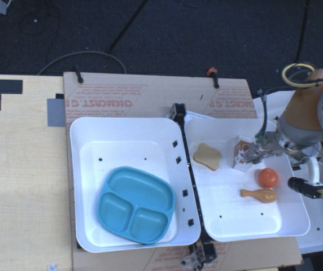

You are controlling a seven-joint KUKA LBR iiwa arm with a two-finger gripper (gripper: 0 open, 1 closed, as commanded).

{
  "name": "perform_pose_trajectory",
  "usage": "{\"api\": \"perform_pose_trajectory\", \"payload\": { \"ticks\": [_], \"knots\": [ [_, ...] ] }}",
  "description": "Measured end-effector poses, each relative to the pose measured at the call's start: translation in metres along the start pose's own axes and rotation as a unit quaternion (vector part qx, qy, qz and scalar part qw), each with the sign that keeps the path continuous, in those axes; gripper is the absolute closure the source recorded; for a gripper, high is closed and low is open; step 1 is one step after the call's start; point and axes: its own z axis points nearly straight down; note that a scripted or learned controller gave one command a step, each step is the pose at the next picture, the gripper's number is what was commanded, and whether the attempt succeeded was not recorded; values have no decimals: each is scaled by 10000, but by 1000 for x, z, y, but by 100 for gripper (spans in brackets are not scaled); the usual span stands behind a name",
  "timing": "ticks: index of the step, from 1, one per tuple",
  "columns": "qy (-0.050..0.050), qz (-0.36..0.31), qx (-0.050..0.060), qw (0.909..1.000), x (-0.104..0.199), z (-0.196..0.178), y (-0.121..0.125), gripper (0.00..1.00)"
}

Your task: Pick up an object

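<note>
The right bin point(246, 222) holds a tan slice of toy bread point(207, 156), an orange-red ball point(268, 177), a tan toy drumstick point(258, 194) and a small white and brown packet point(241, 152). My gripper point(252, 154) reaches in from the right at the bin's upper right. Its tip is right against the packet, just above and left of the ball. The arm's grey wrist and orange band point(302, 114) rise behind it.
A blue divided plate point(136, 205) lies in the left bin point(94, 134). A black divider point(187, 179) runs between the two bins. Cardboard point(150, 97) lies under both bins, and a wooden bench top point(20, 179) extends left.
</note>
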Motion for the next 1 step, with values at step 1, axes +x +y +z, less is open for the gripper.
{"api": "perform_pose_trajectory", "payload": {
  "ticks": [1],
  "knots": [
    [-25,8,90,10000,-8,-60,6,100]
  ]
}}
